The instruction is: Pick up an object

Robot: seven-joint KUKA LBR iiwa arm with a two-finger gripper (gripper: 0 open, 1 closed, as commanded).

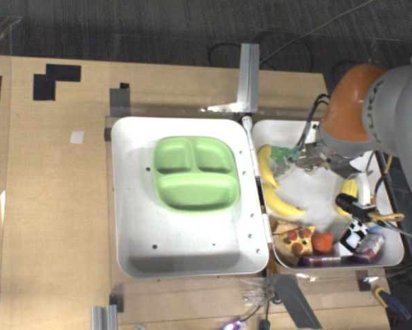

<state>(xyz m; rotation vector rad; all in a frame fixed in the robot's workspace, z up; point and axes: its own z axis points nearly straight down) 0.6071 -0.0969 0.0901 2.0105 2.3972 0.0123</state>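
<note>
Reaching into the right bin [398,256] from the right, with the gripper [298,158] sitting low near the bin's back left corner, just beside a small green thing [280,154] that is too blurred to identify. Lying just below and left of the gripper: a banana [274,188], curving along the bin's left wall. Impossible to tell whether anything is being pinched, the arm's grey and orange wrist [350,112] hiding much of that part. Crowding the front of the bin: a pizza slice [295,239], a red tomato [322,241], a purple can [367,247] and a second banana [349,194]. Resting in the left bin [130,253]: a green divided plate [195,172], well apart from the gripper
</note>
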